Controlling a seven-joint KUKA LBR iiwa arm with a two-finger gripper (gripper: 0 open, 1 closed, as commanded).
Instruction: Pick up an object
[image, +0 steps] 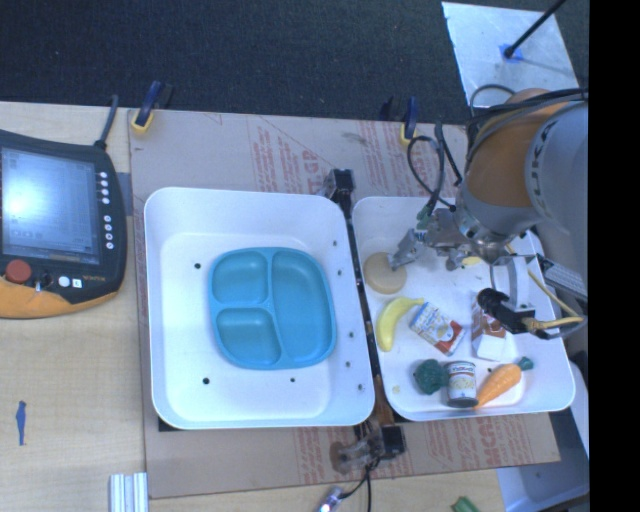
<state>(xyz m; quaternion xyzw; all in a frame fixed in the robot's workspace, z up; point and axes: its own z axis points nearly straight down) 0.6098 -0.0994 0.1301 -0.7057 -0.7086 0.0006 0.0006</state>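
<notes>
Gripper (408, 250) low over the right bin (400, 400), beside a tan disc (380, 272); finger spread and any hold unclear.

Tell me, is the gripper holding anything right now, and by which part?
Cannot be told. The gripper hangs low in the right bin, just above the tan disc, but nothing shows in its grasp.

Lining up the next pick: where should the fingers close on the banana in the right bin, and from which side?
Grip the banana across its thick middle, coming straight down. It lies flat and curved near the right bin's left wall, with bare floor around its middle. Fingers should straddle the narrow width, probably not the tapered ends.
</notes>
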